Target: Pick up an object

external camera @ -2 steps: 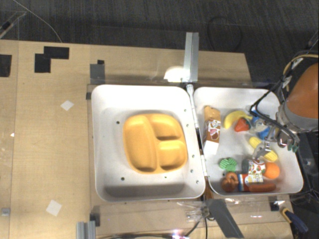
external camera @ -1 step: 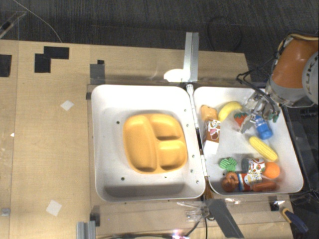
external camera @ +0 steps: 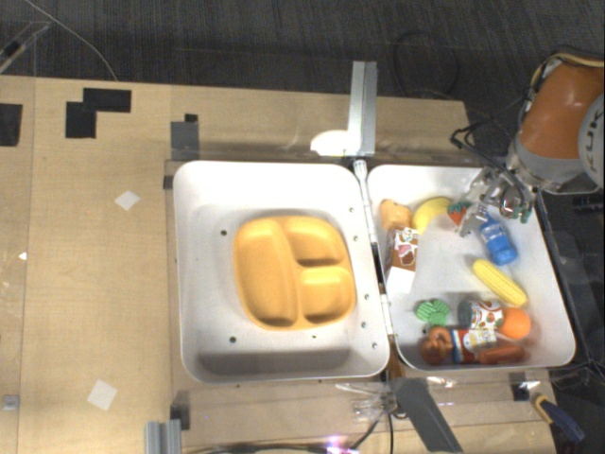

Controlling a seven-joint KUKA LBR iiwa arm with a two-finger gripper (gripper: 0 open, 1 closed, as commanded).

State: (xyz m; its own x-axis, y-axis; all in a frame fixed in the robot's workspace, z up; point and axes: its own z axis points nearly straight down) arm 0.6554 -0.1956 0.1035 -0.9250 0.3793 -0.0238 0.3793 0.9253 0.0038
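The gripper (external camera: 498, 197) sits low over the right bin (external camera: 558, 282), at a blue bottle-shaped toy (external camera: 498, 241). Its grip state cannot be determined. The pick appears incomplete: no object is visibly lifted, and the yellow corn cob (external camera: 498, 282) lies in the bin nearby.

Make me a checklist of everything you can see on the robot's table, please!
Surface: wooden bench bearing two white bins.
Job's things: right bin holds toy corn, blue bottle, yellow lemon, orange ball, green toy and more.
Clutter: yellow divided tray in left bin.
Grippers: tool over right bin's far corner; grip unclear.
Cables: dark wires behind the bins.
Surroundings: dark carpet.
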